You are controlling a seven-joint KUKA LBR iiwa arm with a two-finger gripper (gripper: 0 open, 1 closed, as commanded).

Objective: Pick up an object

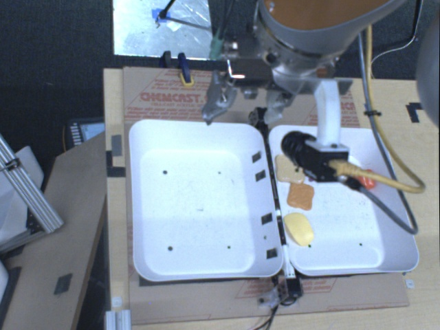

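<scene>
Three small things lie in the right bin [385,253], close to its left wall beside the divider between the two bins. Nearest is a yellow oval piece [299,228], smooth and rounded, its long axis running from far-left to near-right, its blunt end toward the near edge of the bin. Just beyond it, almost touching, sits an orange square piece [300,196], flat and slightly rough-looking, set a little askew so one corner points toward the yellow oval. Farther still lies a pale cream flat piece [285,168], partly covered on its right by the black body of the arm's tool; which way it points is hard to tell. A red-orange object [368,179] shows to the right of that black body, by a yellow cable [385,177], but too little of it is visible to name it. The left bin [196,205] is white with a few dark specks on its floor. The hand [237,112] hangs above the far edge of the bins, near the divider, over the cardboard sheet [165,96] that lies on the table [419,126]; two grey fingers [218,105] reach down toward the far rim of the left bin. They stand apart with a clear gap, and nothing sits between them; they touch none of the pieces.
</scene>
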